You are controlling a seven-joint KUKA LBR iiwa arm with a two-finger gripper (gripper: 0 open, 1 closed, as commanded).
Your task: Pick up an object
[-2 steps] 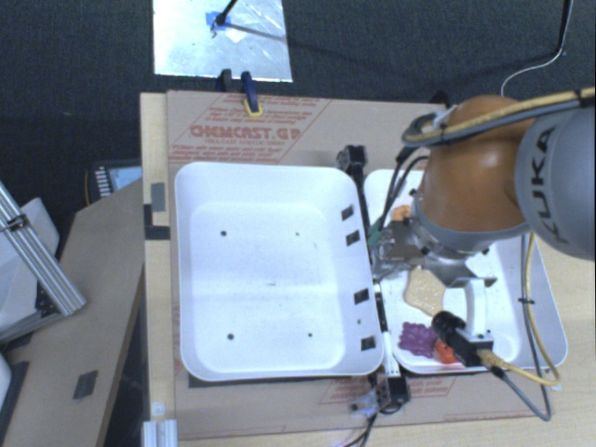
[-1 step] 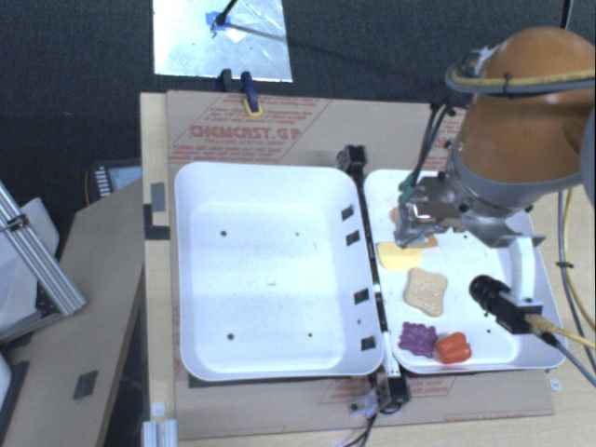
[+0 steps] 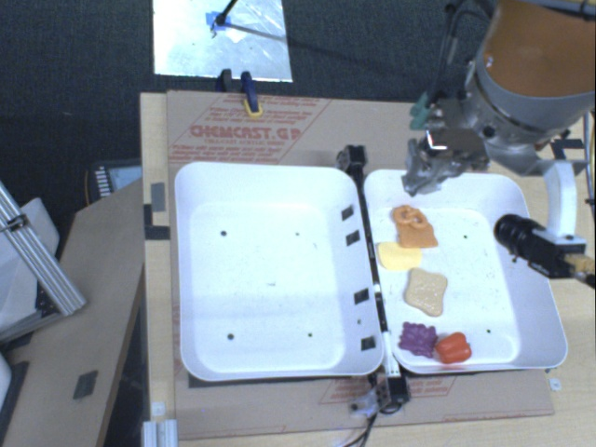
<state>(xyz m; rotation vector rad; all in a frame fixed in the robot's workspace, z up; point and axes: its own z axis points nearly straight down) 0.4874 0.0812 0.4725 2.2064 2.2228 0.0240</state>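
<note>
The grey metal tool (image 3: 421,182) is seen just above the orange pretzel-shaped toy (image 3: 412,225) in the right white bin (image 3: 531,250). Whether it is spread cannot be told. A purple grape bunch (image 3: 418,339) is placed well below the pretzel.

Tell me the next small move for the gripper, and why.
Probably lower it toward the pretzel. The gripper hangs over the right bin's back edge with nothing seen in it, and the pretzel is the nearest piece, just in front of it, lying on an orange slab.
</note>
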